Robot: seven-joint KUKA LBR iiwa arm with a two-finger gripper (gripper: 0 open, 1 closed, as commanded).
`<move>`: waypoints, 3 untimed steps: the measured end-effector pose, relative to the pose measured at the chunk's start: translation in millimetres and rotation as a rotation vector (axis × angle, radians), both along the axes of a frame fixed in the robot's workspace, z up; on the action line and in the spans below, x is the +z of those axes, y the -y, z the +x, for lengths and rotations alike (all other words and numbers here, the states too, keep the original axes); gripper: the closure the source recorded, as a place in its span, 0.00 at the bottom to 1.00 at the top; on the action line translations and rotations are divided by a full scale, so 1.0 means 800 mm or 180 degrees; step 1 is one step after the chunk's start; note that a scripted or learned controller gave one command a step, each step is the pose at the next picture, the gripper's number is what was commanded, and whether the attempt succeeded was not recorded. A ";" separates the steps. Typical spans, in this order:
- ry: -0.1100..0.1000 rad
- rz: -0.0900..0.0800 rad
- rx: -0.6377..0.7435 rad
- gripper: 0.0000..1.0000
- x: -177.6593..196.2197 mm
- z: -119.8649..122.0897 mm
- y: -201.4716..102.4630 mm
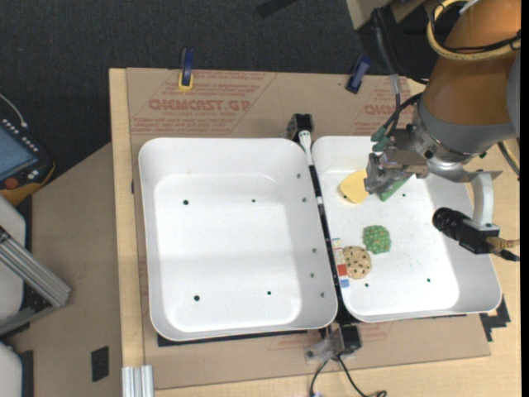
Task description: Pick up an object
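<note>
In the camera view, the hand sits low in the right bin, near the bin's far-left part, with the grey wrist and orange band of the arm rising behind it toward the view's right. I cannot tell whether the hand is apart or together; its tips are lost against the dark body of the tool and a green piece beside it.

The yellow piece lies just left of the hand, touching or nearly touching it, between the hand and the divider that separates the two bins. Whether any part of it sits inside the hand cannot be made out. It looks like a flat wedge, with its longer side running roughly from the far right down to the near left.

The green lump lies nearer the camera than the hand, almost straight below it in the picture and clearly apart from it. The cookie lies just beyond the green lump on the near-left side, close to the divider.

My judgement is that the yellow piece is the target, since it is by far the closest. The move turns on that small leftward offset: the hand needs to shift toward the divider to centre over the piece before closing.

The left bin rests beside it on the counter.
</note>
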State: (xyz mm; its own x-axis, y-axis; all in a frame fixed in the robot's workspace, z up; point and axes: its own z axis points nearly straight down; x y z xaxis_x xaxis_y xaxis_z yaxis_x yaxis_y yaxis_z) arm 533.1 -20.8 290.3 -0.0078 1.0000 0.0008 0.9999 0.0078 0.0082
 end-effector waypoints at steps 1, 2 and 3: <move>-0.0042 0.0000 -0.0038 1.00 -0.006 -0.071 0.043; -0.0016 0.0001 0.0003 1.00 0.005 -0.049 -0.059; 0.0014 0.0011 0.0006 1.00 0.139 -0.067 -0.140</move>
